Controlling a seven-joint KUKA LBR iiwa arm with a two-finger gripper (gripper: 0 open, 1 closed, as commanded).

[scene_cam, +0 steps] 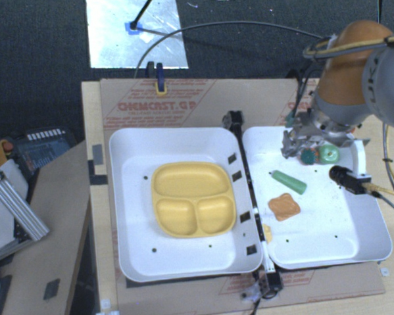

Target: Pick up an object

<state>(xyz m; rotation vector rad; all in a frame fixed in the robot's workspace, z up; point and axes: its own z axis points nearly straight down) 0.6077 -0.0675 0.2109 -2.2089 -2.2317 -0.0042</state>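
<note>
Lying low in the right bin [320,246]: an orange lump [284,206], shape hard to make out. Just beyond, apart from it, a green stick [289,181], tilted. In the left bin [130,210], a yellow divided tray [189,199]. Farther back, against the right bin's far edge, a teal piece [307,157] and a green round piece [328,155], touching, partly hidden under the end effector [300,143]. Fingers lost in grey clutter; cannot tell whether apart or together. Arm [350,66] cut off at right. Counter [60,193] beneath.

A green block [289,181], an orange piece [284,206] and small green and teal items [328,155] lie in the right bin [320,246].
</note>
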